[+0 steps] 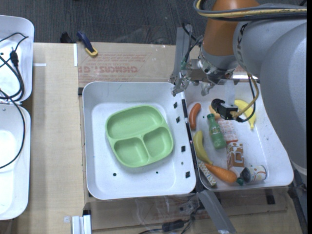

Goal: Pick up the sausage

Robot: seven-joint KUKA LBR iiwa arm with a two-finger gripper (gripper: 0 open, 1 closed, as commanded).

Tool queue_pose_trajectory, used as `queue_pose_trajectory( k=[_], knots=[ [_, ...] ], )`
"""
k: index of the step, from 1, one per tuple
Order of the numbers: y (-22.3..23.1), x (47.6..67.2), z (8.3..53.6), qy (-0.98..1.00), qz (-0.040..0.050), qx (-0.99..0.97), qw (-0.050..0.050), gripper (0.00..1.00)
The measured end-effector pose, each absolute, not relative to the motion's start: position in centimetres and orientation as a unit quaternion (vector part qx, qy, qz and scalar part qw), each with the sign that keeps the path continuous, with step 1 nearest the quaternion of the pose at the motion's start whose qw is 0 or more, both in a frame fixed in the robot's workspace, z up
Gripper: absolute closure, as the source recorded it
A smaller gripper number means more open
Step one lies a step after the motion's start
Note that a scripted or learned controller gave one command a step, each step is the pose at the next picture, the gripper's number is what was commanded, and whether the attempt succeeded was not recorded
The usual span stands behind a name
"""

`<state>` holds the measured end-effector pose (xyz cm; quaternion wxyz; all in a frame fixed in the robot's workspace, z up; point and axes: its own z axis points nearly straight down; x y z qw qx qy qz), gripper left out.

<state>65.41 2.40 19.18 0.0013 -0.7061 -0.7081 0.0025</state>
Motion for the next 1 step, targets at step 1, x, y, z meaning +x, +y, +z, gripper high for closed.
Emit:
queue_pose_trajectory(
  k=[1],
  knots=[
    [8.67, 61.58, 19.09, -0.768, 0.0016, -0.640, 0.001, 0.00]
  ],
)
